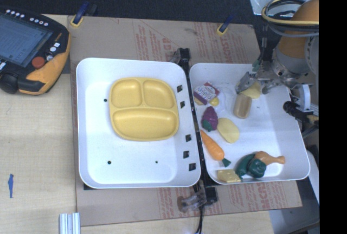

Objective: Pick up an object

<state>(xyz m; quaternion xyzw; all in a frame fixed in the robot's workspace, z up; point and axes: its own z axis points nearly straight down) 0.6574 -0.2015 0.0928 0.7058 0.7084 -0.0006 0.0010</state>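
Tan cylinder [242, 105] lies at 12 o'clock in the right bin [290, 165], unlifted. Gripper [250, 84] sits just above it, jaws seemingly spread, clasping nothing; grasp and lift remain.

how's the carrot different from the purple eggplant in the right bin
The carrot is orange, long and tapered, lying at a slant by the bin's left wall with a green tip at its lower end. The purple eggplant is dark, shorter and rounder, and sits just above the carrot. The carrot looks the longer of the two. Both are toy foods lying loose in the right bin, and both lie apart from the gripper.
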